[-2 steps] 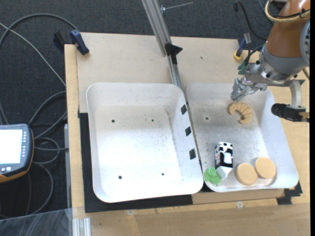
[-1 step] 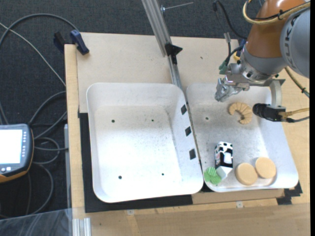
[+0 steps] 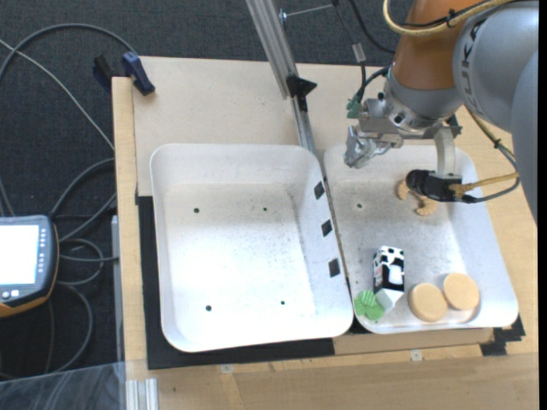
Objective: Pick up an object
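Observation:
My gripper point(image 3: 361, 152) hangs over the far left corner of the right bin point(image 3: 491, 254), with nothing visibly in it. A black-and-white patterned box point(image 3: 390, 268) lies near the bin's front, well below the gripper in the view. Beside the box sits a small green piece point(image 3: 369, 304). Two round tan wooden discs point(image 3: 427, 302) point(image 3: 461, 291) rest side by side at the front right. A small tan object point(image 3: 404, 190) lies to the right of the gripper, partly hidden by the robot's own fittings.
The left bin point(image 3: 171, 229) stands beside the right one, with a slanted divider bearing black marks point(image 3: 326, 227) between them. A metal rail point(image 3: 278, 49) runs diagonally behind the bins. A blue clamp point(image 3: 137, 71) grips the bench's far left corner.

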{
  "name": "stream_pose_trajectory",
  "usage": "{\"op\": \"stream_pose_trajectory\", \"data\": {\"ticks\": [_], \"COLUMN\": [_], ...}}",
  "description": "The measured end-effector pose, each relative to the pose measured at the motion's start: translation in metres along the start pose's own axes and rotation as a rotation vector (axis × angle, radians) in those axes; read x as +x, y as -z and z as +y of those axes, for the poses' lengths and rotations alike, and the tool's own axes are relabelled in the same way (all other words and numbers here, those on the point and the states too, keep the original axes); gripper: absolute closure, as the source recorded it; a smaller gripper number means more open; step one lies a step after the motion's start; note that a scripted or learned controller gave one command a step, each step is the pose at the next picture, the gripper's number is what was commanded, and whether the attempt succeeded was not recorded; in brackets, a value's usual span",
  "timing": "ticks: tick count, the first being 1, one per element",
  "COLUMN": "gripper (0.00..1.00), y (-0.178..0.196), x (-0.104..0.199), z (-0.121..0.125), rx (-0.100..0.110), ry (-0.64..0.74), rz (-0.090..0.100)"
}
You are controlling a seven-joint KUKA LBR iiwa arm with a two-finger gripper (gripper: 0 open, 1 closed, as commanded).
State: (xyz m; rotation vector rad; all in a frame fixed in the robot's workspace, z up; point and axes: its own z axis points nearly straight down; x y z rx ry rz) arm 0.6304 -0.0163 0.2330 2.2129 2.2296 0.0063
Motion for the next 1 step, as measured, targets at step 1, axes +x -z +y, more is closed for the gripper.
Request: {"op": "stream_pose_trajectory", "data": {"ticks": [1], "gripper": [1.0], "y": [0.0064], "x": [0.0628], "z": [0.0112], "rx": [0.0], "ry": [0.0], "rz": [0.001]}}
